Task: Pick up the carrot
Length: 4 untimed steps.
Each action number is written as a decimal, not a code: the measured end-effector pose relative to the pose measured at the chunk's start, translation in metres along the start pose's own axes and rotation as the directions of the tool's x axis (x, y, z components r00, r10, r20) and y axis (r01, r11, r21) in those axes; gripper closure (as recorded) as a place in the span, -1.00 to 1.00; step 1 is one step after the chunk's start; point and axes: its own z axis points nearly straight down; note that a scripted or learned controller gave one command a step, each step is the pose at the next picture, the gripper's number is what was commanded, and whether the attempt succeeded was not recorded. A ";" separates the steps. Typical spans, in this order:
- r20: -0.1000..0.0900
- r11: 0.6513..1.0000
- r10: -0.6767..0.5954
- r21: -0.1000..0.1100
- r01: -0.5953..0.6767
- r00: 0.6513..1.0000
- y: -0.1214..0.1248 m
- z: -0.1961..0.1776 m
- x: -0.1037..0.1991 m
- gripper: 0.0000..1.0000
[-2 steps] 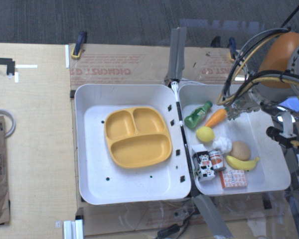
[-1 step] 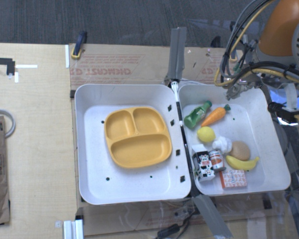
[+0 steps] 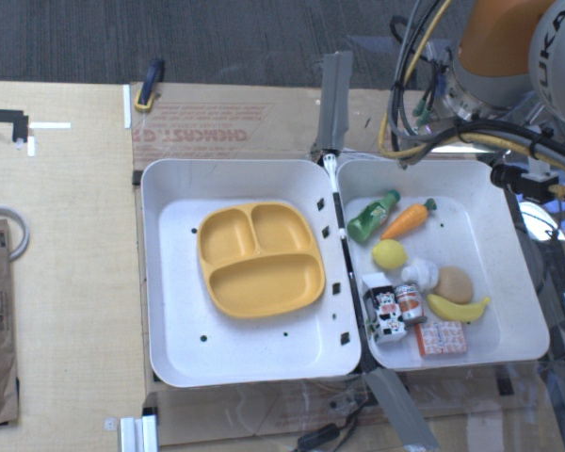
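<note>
The carrot (image 3: 406, 219), orange with a small green top, lies at a slant in the upper part of the right bin (image 3: 494, 252). Its lower end points at a green bottle (image 3: 372, 217) just to its left. The arm's orange and grey wrist (image 3: 508, 36) hangs over the bin's far right corner, with cables looping around it. Its fingers are hidden from view.
Below the carrot in the right bin lie a lemon (image 3: 389, 253), a white object (image 3: 420, 273), a brown egg-like item (image 3: 454, 284), a banana (image 3: 458, 307), a small can (image 3: 408, 302), a black-and-white carton (image 3: 386, 314) and a red box (image 3: 442, 339). The left bin (image 3: 169, 281) holds a yellow divided plate (image 3: 261, 258).
</note>
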 end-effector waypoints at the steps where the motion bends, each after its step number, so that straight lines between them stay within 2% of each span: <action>1: 0.001 0.985 0.172 0.002 -0.172 0.985 -0.004 -0.110 -0.034 1.00; 2: 0.000 1.000 0.020 0.002 -0.020 1.000 -0.065 -0.157 -0.032 1.00; 3: -0.001 0.995 -0.097 0.002 0.097 0.995 -0.033 -0.077 -0.038 1.00; 4: -0.001 0.995 -0.097 0.001 0.097 0.995 -0.033 -0.078 -0.038 -1.00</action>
